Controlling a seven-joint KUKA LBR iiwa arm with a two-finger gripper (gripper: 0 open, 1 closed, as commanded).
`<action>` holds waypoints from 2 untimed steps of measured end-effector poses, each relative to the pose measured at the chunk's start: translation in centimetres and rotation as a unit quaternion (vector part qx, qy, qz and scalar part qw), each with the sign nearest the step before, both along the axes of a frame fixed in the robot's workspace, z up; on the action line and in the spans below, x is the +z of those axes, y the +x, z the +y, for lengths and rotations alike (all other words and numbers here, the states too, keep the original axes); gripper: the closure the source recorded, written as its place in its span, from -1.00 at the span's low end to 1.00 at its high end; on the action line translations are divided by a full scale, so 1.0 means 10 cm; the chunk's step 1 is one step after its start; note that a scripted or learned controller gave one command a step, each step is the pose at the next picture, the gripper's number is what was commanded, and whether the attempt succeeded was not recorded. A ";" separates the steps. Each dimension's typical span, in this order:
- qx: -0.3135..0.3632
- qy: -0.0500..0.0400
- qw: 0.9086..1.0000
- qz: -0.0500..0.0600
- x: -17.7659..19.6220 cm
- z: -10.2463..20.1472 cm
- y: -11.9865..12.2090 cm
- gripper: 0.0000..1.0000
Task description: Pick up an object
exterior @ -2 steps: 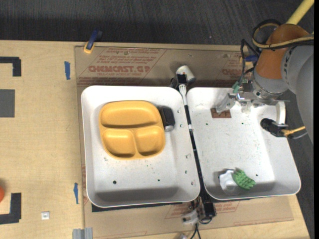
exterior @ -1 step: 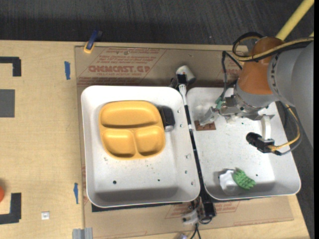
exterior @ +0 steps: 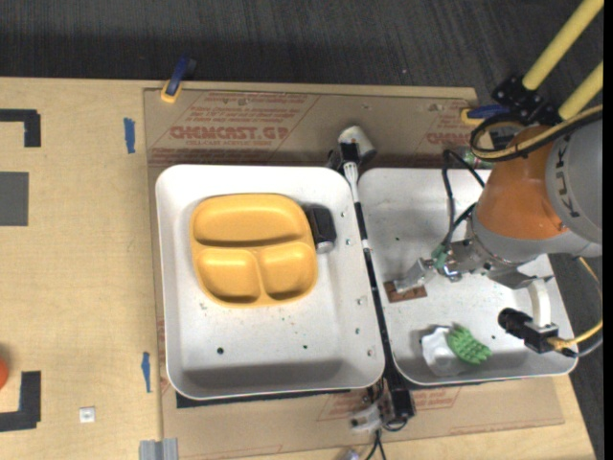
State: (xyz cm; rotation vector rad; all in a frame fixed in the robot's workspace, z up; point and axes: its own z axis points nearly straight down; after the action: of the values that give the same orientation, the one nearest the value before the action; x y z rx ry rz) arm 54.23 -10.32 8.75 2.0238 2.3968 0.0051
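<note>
CHEMCAST lettering (exterior: 228,132) on brown sheet, pincer (exterior: 418,278) over right bin (exterior: 412,199)

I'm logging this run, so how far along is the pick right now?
Early stage. Done: the arm has reached into the right bin. In hand: nothing visibly; the gripper sits low over a small brown piece. Left: grasp and lift. The green and white object and the yellow tray lie in their bins.

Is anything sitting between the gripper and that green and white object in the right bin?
Nothing visible does. The gripper sits over bare floor of the right bin, and the green and white object lies toward the bin's near edge, apart from it.
</note>
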 end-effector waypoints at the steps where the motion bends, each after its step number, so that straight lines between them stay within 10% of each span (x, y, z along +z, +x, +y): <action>1: 0.047 0.000 0.999 0.002 0.97 0.63 -0.54 -1.00; 2: -0.054 0.001 0.999 0.003 0.46 -0.02 -0.34 -1.00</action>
State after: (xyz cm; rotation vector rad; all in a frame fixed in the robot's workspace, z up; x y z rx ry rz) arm 50.84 -10.48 13.36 2.1529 2.2886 -0.0001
